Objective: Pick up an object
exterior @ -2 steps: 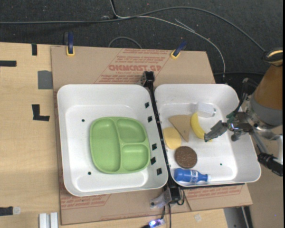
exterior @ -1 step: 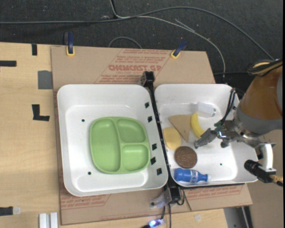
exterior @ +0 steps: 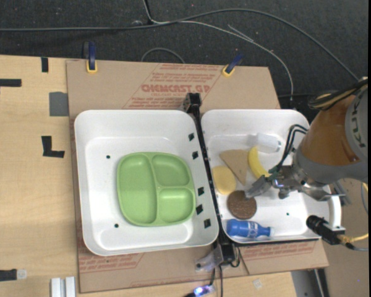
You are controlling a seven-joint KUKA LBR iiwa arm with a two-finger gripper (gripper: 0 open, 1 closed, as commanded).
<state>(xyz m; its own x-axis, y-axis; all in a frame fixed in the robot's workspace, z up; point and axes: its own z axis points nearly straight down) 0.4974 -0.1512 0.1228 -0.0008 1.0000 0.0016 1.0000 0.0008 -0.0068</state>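
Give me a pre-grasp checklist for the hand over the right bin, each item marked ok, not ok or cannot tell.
1. Hand inside right bin: ok.
2. Hand free of load: cannot tell.
3. Target below hand: ok, brown disc lies beside its tip.
4. Crowding: not ok, banana, tan wedge and yellow round piece lie close together.
5. Blue bottle lying apart at the near wall: ok.
6. Green divided plate in left bin, out of the way: ok.

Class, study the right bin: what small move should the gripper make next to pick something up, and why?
Probably lower a little onto the brown disc. The gripper hovers at the disc's upper right edge with nothing between its fingers, and the yellow round piece and banana sit close beside it.
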